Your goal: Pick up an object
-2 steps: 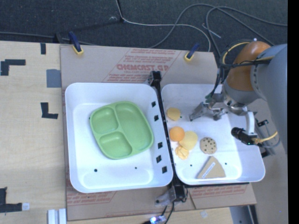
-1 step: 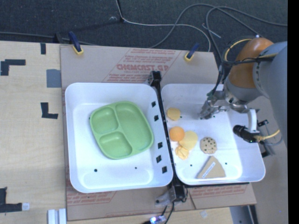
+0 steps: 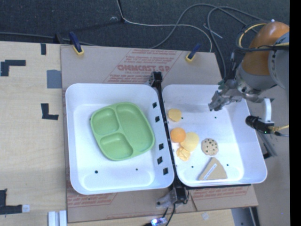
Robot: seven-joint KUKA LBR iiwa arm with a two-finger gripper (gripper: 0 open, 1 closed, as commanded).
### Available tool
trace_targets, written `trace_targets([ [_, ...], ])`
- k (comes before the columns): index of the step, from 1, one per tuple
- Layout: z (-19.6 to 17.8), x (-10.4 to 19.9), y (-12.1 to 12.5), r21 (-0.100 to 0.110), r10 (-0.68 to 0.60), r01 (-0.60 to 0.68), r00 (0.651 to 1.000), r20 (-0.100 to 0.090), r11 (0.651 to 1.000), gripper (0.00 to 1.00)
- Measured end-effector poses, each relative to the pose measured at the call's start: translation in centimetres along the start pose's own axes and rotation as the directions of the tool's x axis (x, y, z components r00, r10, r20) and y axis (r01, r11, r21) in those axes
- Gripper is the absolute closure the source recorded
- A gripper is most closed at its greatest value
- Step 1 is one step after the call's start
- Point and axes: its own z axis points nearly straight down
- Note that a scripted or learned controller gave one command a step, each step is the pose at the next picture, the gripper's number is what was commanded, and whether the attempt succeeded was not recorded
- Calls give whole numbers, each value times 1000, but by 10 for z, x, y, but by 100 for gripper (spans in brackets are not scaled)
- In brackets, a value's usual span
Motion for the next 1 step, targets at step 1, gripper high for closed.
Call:
trace_targets([
  [1, -52, 9, -5, 0, -1, 1, 1000, 0, 1000, 100],
])
